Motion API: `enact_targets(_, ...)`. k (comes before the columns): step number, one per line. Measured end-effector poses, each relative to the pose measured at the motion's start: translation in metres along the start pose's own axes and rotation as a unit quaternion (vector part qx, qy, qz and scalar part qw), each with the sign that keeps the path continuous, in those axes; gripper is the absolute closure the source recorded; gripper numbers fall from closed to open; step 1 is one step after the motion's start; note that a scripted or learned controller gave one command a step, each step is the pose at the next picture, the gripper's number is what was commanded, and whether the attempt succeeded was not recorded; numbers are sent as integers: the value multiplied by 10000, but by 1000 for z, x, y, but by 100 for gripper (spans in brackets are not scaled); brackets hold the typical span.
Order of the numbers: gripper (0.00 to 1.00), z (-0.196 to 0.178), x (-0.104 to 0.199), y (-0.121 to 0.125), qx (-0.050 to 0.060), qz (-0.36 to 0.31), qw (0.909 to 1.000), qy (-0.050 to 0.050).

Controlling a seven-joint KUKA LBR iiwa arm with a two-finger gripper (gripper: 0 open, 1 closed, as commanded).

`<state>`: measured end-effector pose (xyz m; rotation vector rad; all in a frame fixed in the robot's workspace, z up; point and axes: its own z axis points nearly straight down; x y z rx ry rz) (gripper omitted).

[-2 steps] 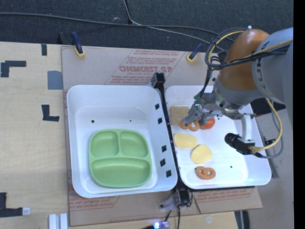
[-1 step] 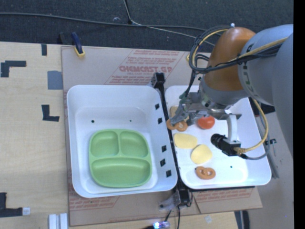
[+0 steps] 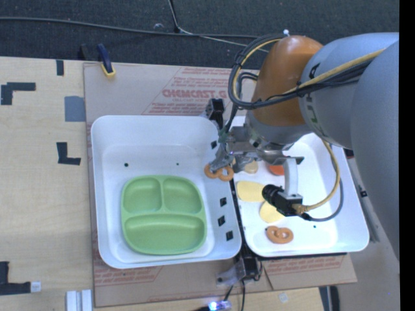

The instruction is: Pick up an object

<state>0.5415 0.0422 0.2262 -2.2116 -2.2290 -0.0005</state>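
Gripper (image 3: 225,155) low over the shared rim of the two bins, at an orange pretzel (image 3: 219,171); whether it is wide, narrow or gripping, I cannot tell.

Pretzel sits on the left bin's (image 3: 107,135) right rim, just under the gripper; likely a light, stiff toy with open loops, best taken across one thin strand; smooth, may skid off the rim. Right bin (image 3: 353,238): a second pretzel (image 3: 280,235), yellow flat pieces (image 3: 249,190), a red bit (image 3: 277,170). Green divided plate (image 3: 162,214) well apart.
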Motion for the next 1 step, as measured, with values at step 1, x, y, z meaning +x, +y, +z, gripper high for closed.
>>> enact_targets(1, 100, 3, 46, 0, 6, 6, 10000, -4)
